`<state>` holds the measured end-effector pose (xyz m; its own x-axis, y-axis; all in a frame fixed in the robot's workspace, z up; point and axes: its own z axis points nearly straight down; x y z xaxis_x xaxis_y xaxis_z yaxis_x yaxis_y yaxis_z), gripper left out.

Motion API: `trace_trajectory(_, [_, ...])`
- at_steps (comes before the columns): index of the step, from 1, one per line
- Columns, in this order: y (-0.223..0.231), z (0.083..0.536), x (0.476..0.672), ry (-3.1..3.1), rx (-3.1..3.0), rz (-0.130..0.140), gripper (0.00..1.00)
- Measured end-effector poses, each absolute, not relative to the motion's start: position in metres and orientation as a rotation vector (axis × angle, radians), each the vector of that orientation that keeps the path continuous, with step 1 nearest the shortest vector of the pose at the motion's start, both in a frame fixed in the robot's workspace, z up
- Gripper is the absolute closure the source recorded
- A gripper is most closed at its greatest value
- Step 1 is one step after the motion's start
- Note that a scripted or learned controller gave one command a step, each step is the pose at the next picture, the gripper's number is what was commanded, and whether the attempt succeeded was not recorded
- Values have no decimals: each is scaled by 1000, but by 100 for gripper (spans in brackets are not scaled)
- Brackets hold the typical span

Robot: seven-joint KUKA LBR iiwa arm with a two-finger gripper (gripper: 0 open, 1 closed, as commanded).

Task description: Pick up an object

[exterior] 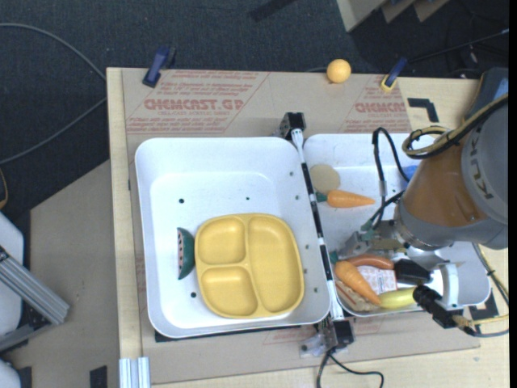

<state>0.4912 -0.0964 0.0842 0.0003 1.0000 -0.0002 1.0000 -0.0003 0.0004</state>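
Orange ball (338,71) and blue clamps (158,65) on the bench's far edge

Grey arm with orange band (452,188) cut off by the right edge, covering much of the right white bin (343,148), gripper fingers hidden beneath the wrist, watermelon-slice toy (183,253) half tucked under the yellow three-compartment plate (249,263), packet print (378,280) too small to read

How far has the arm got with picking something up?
Nothing looks picked up yet. The arm is reaching low into the right bin, over the toy food there: a carrot and a pile at the near edge with a banana. Its gripper is hidden under the wrist, so a grasp can't be confirmed. The yellow plate sits untouched in the left bin. Grasping and lifting remain.
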Motion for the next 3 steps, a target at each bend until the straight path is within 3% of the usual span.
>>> trace_trajectory(2, [-95, 84, 487, 2221, 2223, 0, 0])
trace_trajectory(3, [-96, 84, 507, 2221, 2220, 0, 0])
